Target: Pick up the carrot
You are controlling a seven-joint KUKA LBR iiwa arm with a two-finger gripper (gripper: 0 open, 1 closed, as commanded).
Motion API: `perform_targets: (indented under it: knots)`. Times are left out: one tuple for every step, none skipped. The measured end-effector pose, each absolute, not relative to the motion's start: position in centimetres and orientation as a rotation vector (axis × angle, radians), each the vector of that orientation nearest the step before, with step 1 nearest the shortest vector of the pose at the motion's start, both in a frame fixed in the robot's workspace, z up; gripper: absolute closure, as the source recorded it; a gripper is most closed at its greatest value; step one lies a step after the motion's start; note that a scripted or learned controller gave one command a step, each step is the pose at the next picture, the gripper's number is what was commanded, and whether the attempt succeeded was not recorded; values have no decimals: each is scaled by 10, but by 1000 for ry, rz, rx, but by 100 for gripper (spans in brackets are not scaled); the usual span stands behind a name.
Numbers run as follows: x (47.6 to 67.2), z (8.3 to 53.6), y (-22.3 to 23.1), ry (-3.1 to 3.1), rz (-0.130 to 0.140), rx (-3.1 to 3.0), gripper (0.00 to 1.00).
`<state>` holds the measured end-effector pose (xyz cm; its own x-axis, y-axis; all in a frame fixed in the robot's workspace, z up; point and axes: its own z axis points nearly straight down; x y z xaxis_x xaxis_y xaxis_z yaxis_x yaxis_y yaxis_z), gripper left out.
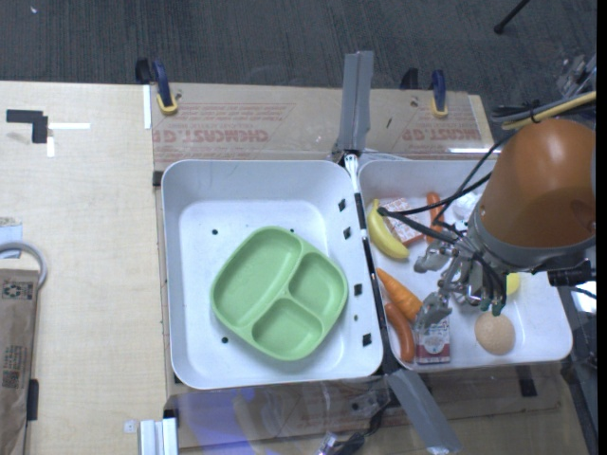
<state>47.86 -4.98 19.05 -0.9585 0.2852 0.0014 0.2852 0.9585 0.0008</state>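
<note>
Your tool point(444, 303) hangs low in the right bin point(550, 351), just right of the carrot point(400, 295); whether its fingers stand apart or together you cannot tell among the dark cables. The carrot lies near that bin's left wall, pointing up-left, apart from the tool. Above the carrot sits a banana point(386, 235); below it a red packet point(432, 337), partly covered by the tool. Right of the carrot rests an egg point(494, 333). The arm's orange band point(550, 183) hides the bin's far corner. Left of the carrot, the left bin point(190, 254) holds a green divided plate point(278, 292).
</note>
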Motion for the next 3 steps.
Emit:
perform_targets:
  knots:
    - [479,190,-50,-3108,-1,-452,0]
    - [479,190,-5,-3103,-1,-486,0]
    - [479,190,-6,-3103,-1,-487,0]
